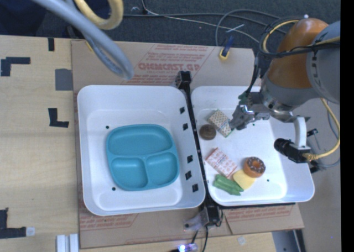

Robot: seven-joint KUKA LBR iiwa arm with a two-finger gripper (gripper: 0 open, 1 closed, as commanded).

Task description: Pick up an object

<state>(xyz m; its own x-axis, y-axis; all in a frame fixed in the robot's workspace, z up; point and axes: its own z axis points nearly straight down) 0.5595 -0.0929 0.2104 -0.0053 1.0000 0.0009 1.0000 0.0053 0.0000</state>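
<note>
The gripper [241,117] hangs low over the right bin [287,193], just beside a speckled block [220,122] that lies next to a brown ball [207,131]; whether its fingers are open or closed cannot be told. Nearer the front lie a red-patterned packet [221,161], a donut [255,166], a yellow piece [243,179] and a green pepper [228,185]. The left bin [91,101] holds a blue divided tray [142,155].

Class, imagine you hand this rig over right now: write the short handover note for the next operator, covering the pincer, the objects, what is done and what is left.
Pincer: low over the right bin, at its upper middle, beside the patterned block; nothing seen between its fingers.
Right bin objects: patterned block, brown round piece, red-and-white packet, green vegetable, yellow piece, doughnut.
Left bin: teal divided plate.
Done: nothing lifted yet.
Left: grasp one object and raise it.
</note>
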